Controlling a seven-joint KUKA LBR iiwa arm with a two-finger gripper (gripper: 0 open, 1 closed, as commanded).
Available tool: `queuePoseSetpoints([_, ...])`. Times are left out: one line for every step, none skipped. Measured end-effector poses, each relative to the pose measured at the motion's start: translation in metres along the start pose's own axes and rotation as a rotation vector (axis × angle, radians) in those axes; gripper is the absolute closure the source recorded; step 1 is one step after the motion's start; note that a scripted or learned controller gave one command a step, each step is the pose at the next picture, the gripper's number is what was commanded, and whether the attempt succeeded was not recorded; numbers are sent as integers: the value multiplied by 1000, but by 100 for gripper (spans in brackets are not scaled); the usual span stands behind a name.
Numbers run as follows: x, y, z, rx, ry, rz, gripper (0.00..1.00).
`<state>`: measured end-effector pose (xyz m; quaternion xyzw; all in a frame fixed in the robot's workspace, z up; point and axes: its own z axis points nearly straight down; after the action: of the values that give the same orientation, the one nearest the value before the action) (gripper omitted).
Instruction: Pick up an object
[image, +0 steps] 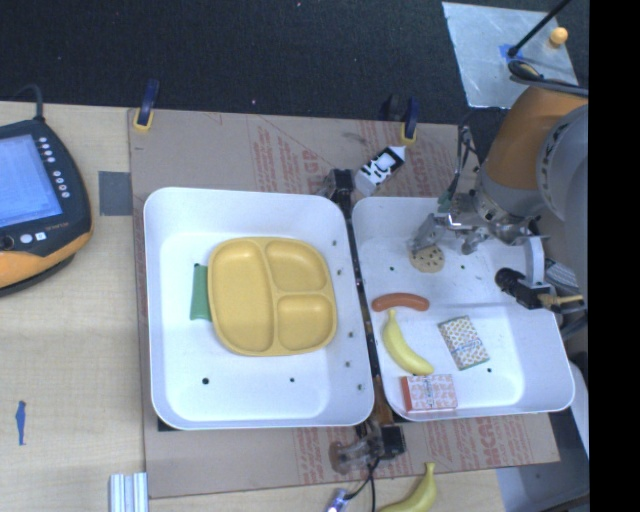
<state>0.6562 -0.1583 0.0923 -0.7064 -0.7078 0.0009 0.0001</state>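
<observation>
Hovering just above cookie (428, 259) in right bin (520, 395), gripper (428, 238) has jaws spread, pinching nothing; cookie lies flat on bin floor, hot dog (400, 302) and banana (403, 344) near; grasp and lift outstanding.

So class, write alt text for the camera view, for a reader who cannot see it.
A grey arm's gripper hangs just over a cookie in the right bin, which also holds a sausage, banana and two small boxes. The left bin holds a yellow tray.
</observation>
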Motion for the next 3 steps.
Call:
queuePoseSetpoints([-1,1,-12,-2,0,-1,100])
queuePoseSetpoints([3,-40,-15,4,0,-2,100])
queuePoseSetpoints([3,-40,-15,3,0,-2,0])
